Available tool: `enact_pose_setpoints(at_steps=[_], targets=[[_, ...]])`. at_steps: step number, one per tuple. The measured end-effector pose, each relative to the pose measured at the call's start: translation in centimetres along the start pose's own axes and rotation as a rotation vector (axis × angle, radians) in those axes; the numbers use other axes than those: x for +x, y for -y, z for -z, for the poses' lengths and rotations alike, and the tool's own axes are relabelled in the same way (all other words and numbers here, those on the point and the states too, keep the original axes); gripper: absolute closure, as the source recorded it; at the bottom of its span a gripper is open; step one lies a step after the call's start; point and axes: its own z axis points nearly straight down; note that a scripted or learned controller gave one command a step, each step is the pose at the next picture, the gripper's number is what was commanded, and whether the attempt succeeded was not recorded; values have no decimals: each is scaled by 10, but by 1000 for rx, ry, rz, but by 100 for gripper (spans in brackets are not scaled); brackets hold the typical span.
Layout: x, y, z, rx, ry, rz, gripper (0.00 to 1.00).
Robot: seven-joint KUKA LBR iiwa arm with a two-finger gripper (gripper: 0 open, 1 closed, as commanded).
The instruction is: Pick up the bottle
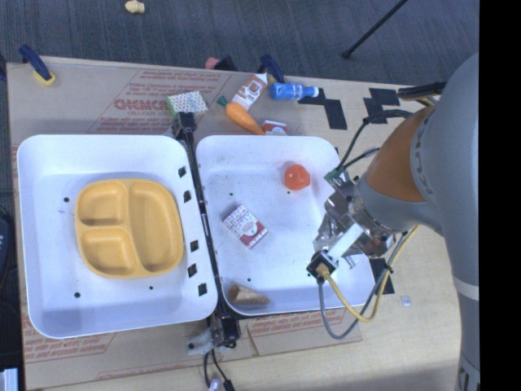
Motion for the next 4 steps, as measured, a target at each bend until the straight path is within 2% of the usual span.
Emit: enact_pose_setpoints(at_steps=[1,2,3,4], targets=[[-27,-41,-45,2,0,-146,100],[-10,-16,28,-1,-3,-368,100],[6,8,-9,1,0,-272,100],[11,15,28,-1,-2,-369,100]])
